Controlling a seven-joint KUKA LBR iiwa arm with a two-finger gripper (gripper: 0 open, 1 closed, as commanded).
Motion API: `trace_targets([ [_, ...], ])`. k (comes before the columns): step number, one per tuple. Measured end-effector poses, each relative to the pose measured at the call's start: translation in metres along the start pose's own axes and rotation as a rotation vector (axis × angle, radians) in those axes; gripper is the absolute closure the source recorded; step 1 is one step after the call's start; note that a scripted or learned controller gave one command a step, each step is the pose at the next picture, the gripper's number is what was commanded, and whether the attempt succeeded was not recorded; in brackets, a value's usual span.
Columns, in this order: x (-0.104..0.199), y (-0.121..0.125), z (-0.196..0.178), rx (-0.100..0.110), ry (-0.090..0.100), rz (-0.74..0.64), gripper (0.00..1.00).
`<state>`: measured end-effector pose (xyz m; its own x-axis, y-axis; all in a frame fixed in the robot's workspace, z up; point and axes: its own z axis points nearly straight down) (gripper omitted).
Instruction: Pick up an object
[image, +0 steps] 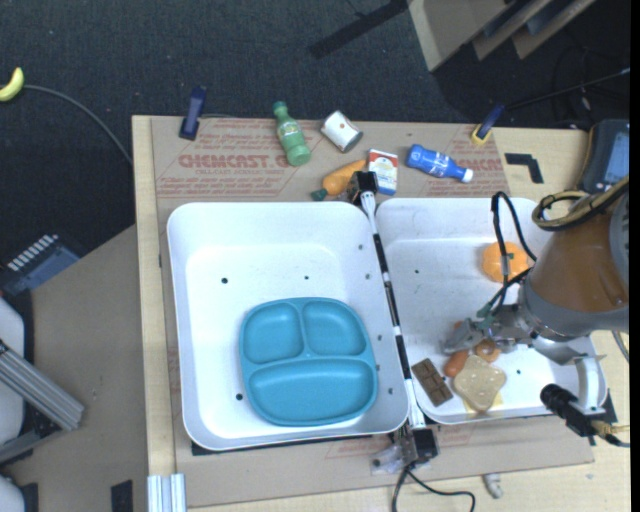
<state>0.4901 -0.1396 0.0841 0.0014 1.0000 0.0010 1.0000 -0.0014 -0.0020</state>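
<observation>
The grey arm with an orange band (578, 285) is seen over the right shallow white bin (440, 240), its two-finger gripper (478, 335) lowered near the bin's front edge. Whether anything is grasped cannot be told. Just beside the gripper a small orange-brown rounded object (458, 362) is found, with a pale beige lumpy object (481, 384) touching it and a flat brown bar (431, 380) at the front left corner. An orange ball (497, 260) is seen by the right edge. A blue compartment plate of plastic (308, 360) is held in the left shallow white bin (215, 250). A green bottle (291, 134) and a blue bottle (438, 163) lie on the bench's back edge.
</observation>
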Motion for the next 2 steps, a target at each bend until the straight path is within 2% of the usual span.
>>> trace_targets([
  [1,0.0,0.0,-0.01,-0.002,-0.001,0.0,1.0],
  [2,0.087,-0.011,-0.1,-0.002,0.0,-0.003,1.0],
])
